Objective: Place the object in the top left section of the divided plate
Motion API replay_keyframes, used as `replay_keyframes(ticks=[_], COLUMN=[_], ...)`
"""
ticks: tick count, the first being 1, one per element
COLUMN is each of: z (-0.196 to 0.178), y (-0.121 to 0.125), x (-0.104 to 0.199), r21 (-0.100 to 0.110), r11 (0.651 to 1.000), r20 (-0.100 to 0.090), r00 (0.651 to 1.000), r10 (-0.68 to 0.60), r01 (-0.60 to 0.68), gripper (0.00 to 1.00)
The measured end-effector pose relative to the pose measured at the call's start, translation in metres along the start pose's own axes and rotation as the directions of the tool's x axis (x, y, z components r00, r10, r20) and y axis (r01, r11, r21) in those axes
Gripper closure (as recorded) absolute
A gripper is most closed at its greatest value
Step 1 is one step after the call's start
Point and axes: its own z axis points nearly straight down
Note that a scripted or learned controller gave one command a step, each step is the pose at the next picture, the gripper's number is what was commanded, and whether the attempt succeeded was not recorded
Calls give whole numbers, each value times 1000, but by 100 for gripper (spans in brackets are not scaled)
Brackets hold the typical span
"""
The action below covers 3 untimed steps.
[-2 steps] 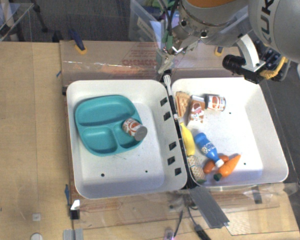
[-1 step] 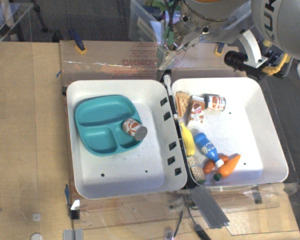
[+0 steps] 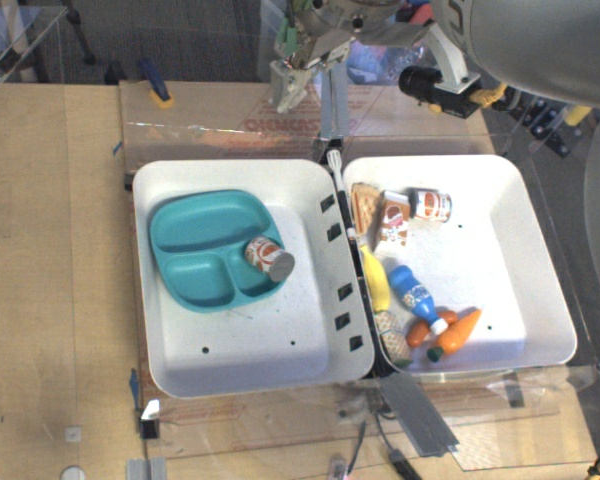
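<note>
Hand (image 3: 292, 80) hangs high above the back edge of the bins, well clear of everything below. It looks to carry nothing, but from this angle I cannot tell how it is set.

Teal divided plate (image 3: 212, 249) sits in the left bin (image 3: 240, 353), toward its upper left. One long section runs across the top, two smaller ones below. A small can (image 3: 268, 257), red-and-white label, lies on its side at the plate's right edge, over the lower right section and partly on the rim. My guess is that this is the object meant. If so, it is in the wrong compartment; the top left section is bare and the placement is not yet done. Lying down, the can will likely roll if nudged.

Right bin (image 3: 500, 268) holds the spare stock, pushed against the divider: a second can (image 3: 431, 205), a snack box (image 3: 394, 220), a yellow bottle (image 3: 377, 280), a blue bottle (image 3: 414, 294), an orange carrot-like toy (image 3: 457, 332).

Desk (image 3: 50, 268) is pale wood, with clear sheeting taped behind the bins. Clutter and cables fill the dim background.
</note>
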Motion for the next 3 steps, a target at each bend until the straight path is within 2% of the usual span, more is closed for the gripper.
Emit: replay_keyframes(ticks=[2, 3], z=[-22, -39], y=[2, 14], x=[1, 19], r21=[-9, -3], r11=[1000, 1000], r20=[7, 2], r00=[1000, 1000], r10=[-2, -24], r01=[2, 24], gripper=[100, 100])
